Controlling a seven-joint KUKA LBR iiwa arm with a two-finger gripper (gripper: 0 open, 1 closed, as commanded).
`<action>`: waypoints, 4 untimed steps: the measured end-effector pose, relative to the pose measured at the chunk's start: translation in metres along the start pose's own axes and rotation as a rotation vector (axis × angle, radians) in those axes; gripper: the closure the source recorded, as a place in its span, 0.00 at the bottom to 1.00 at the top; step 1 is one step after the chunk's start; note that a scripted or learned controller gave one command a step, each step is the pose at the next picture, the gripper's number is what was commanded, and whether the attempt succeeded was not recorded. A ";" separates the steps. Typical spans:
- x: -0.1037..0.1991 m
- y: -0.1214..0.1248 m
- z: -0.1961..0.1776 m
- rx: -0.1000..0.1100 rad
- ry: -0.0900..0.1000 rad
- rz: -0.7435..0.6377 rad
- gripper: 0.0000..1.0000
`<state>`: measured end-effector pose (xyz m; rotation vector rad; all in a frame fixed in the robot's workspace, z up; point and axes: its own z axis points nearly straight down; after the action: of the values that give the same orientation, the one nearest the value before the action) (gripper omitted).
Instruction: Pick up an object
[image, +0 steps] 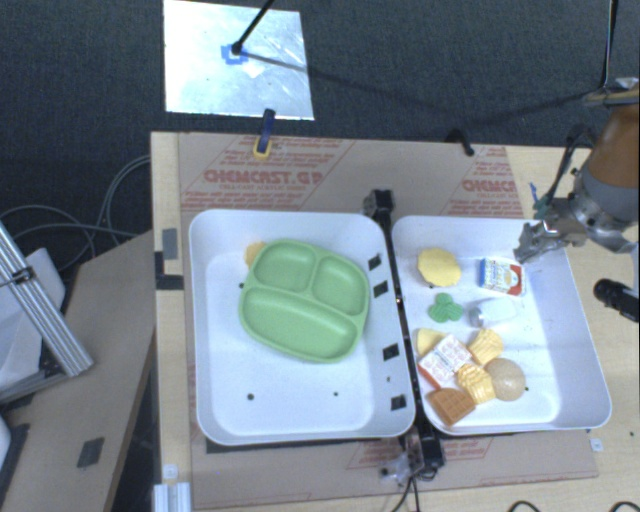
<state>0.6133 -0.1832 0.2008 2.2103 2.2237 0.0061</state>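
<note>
The right bin holds several toy foods: a yellow lemon-like piece, a small red, white and blue carton, a green broccoli bit, a red and white packet, yellow waffle pieces, an orange cracker and a beige ball. My gripper hangs at the right bin's far right rim, just right of the carton and apart from it. Nothing shows between its fingertips.
The left bin holds a green sectioned plate with a small yellow piece peeking out behind it. A black divider runs between the bins. Cardboard lies under both. Cables and a metal frame stand to the left.
</note>
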 end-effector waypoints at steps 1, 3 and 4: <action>0.000 0.002 -0.026 0.002 0.000 0.000 1.00; 0.100 0.007 -0.017 0.005 0.002 -0.003 1.00; 0.160 0.012 -0.029 0.004 0.004 -0.005 1.00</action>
<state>0.6246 -0.0236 0.2292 2.2087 2.2333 0.0059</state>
